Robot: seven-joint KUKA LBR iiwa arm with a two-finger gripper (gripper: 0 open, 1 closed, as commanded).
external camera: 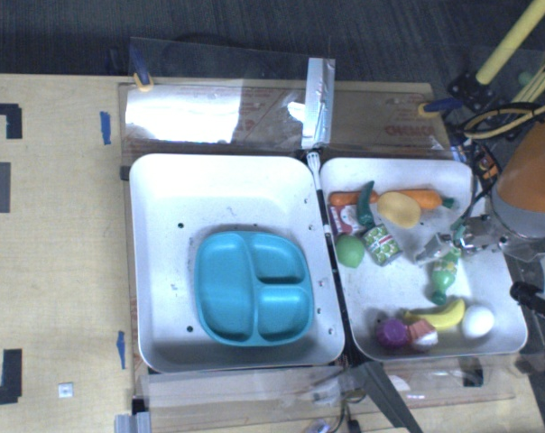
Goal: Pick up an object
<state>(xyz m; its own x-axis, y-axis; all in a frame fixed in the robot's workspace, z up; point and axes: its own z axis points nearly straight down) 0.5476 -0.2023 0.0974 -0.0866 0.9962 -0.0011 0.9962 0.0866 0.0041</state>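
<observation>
Metal hand [455,239], opening unreadable, hovers in right bin [503,282]; green toy [442,280] just below it. Step: approach. Next: descend squarely over toy before closing.

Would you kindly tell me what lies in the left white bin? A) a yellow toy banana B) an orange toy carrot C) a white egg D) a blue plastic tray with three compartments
D: the blue plastic tray with three compartments lies alone in the left white bin.
</observation>
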